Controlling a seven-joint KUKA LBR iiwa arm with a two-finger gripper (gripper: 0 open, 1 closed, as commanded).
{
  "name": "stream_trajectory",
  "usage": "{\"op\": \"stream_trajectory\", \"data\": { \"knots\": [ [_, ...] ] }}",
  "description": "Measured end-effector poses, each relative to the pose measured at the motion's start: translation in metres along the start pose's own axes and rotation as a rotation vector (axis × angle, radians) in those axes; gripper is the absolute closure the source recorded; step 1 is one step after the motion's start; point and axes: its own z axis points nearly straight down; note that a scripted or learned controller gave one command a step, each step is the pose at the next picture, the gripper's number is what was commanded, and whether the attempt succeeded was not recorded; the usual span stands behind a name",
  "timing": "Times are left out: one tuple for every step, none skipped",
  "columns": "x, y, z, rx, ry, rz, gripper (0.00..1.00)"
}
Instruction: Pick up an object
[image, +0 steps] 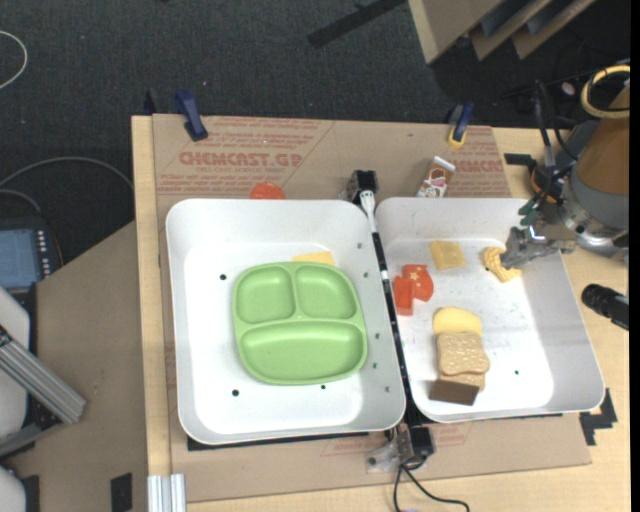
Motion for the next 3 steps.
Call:
{"op": "stream_trajectory", "data": {
  "knots": [
    [0.005, 0.001, 0.006, 0.006, 0.005, -0.006, 0.0],
    [0.076, -0.046, 0.108, 0.012, 0.008, -0.011, 0.0],
    [0.073, -0.104, 0.104, 0.014, 0.008, -0.005, 0.0]
  ]
}}
